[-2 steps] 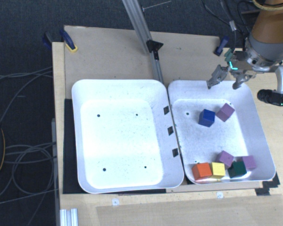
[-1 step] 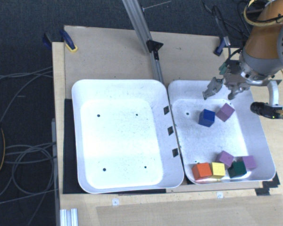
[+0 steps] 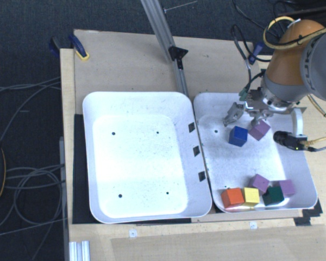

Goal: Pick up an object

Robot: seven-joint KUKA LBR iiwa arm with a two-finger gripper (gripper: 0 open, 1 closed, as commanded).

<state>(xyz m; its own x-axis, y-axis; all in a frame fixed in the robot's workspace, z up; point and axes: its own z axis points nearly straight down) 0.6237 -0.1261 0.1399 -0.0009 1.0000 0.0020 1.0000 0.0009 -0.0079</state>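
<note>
The arm reaches in from the right, its jaws [image 3: 249, 115] low over the far end of the right bin [image 3: 309, 185]. The metal fingers look spread apart, one [image 3: 233, 113] pointing left. A purple cube [image 3: 259, 129] sits tight beneath them, tilted, though I cannot tell whether it is really pinched or just lying there. A blue cube [image 3: 238, 136] rests just beside it to the left, on the bin floor. Down at the near edge of the same bin lie an orange block [image 3: 233, 197], a yellow one [image 3: 251, 196], a green one [image 3: 273, 195] and two more purple ones [image 3: 260, 181], [image 3: 286, 187], bunched together. The left bin [image 3: 88, 124] sits alongside on the worktop [image 3: 125, 58].
</note>
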